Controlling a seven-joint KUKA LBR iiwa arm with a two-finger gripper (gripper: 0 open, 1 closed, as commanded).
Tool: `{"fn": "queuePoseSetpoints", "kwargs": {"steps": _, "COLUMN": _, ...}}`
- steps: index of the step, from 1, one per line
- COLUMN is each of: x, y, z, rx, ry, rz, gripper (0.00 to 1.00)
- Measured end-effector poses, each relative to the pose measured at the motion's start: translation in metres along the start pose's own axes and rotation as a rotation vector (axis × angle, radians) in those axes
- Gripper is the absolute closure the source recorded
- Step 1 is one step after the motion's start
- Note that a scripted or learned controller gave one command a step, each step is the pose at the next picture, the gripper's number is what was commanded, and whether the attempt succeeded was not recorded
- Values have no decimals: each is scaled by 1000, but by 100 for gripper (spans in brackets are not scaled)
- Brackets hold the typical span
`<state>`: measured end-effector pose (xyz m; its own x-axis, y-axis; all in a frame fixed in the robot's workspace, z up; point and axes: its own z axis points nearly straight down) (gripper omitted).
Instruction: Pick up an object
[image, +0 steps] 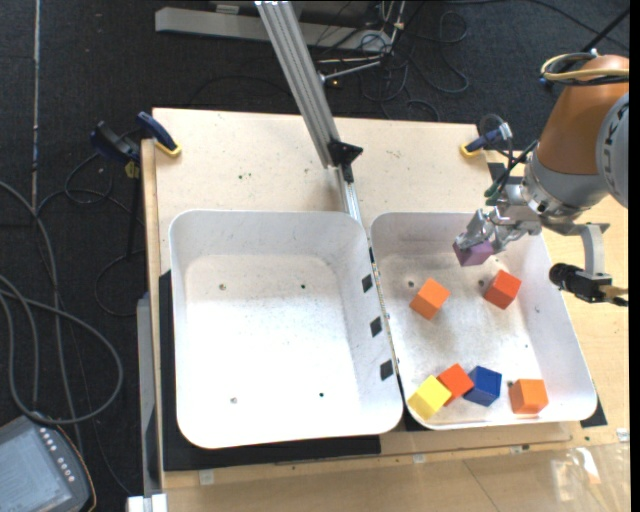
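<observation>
a small purple block (474, 251) sits pinched at the tip of the gripper (478, 246), over the back part of the right bin (560, 330), and from where i stand it looks lifted off the white floor, though the slant of the view makes that hard to swear to. the fingers are closed in close on the block, one on each side, with the block's lower corner poking out below them. just in front of it and to the right lies a red-orange cube (502, 288), tilted on a corner, and to the left of that an orange cube (431, 298), the two apart from each other and from the purple one. along the near wall of the same bin there is a little cluster: a yellow cube (430, 397), a small orange-red cube (456, 379) touching it, a blue cube (484, 385) hard against that one, and another orange cube (528, 395) a little off to the right. the arm (585, 130) comes in from the right, its orange band above the grey wrist. the left bin (200, 240) lies beside the right one, their rims overlapping in the middle. both rest on the pale bench (250, 160), with clamps (160, 135) at its back corners.
</observation>
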<state>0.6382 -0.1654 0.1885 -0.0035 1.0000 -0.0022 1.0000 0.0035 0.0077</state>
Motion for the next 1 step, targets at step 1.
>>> {"fn": "queuePoseSetpoints", "kwargs": {"steps": 1, "x": 0, "y": 5, "z": -43, "rx": 2, "ry": 0, "rz": 0, "gripper": 100}}
